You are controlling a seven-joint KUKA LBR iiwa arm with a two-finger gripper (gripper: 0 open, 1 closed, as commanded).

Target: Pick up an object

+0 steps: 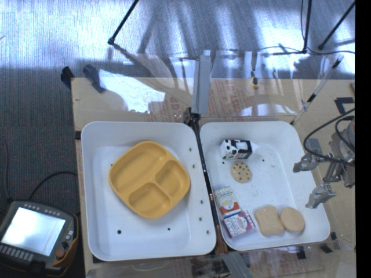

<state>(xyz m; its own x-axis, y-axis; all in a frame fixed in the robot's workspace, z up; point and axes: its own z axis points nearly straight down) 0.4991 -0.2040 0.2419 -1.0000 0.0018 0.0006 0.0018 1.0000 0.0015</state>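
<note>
The right bin (272,135) holds a black-and-white cow-print carton (236,149) near its far left. A chocolate-chip cookie (241,172) lies just in front of the carton. Two small red-and-white cartons (225,199) (238,223) sit by the bin's left wall. Two tan bread pieces (269,220) (292,219) rest side by side at the front. My gripper (311,182) hangs over the bin's right rim, open, with nothing between its fingers. It is to the right of all these objects and above the bread pieces in the view.
A yellow divided plate (149,179) fills the middle of the left bin (95,213). A metal divider post (200,91) stands behind the gap between the bins. Cables loop by the arm at the right. A teach pendant (35,231) lies on the floor at lower left.
</note>
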